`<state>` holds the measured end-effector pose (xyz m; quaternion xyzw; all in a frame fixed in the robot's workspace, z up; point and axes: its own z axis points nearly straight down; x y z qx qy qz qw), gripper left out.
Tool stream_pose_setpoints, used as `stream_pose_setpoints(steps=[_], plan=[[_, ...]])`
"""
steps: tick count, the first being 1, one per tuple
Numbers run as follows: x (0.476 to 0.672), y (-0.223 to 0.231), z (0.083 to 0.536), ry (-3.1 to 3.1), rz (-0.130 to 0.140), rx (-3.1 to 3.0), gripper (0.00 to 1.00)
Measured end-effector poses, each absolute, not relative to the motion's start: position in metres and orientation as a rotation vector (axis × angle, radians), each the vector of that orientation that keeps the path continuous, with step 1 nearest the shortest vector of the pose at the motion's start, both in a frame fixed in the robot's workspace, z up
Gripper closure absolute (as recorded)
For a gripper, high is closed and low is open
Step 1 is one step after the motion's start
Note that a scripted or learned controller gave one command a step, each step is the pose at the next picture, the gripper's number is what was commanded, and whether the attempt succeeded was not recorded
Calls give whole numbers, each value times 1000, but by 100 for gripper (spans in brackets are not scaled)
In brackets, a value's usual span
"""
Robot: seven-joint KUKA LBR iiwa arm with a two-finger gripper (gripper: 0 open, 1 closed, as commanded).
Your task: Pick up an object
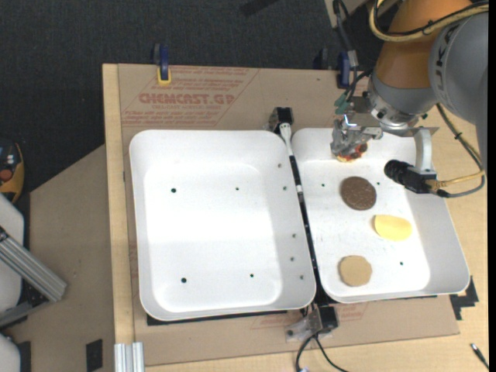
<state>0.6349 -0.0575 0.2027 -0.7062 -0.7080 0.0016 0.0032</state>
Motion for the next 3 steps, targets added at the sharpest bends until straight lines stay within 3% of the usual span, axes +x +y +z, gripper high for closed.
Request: stream_pose_setpoints(steps=[1, 2, 3], plan=[[595, -77, 183, -2215, 6, -2221, 100], [670, -19, 185, -2233, -7, -2217, 100], [666, 63, 185, -2230, -7, -2211, 100]])
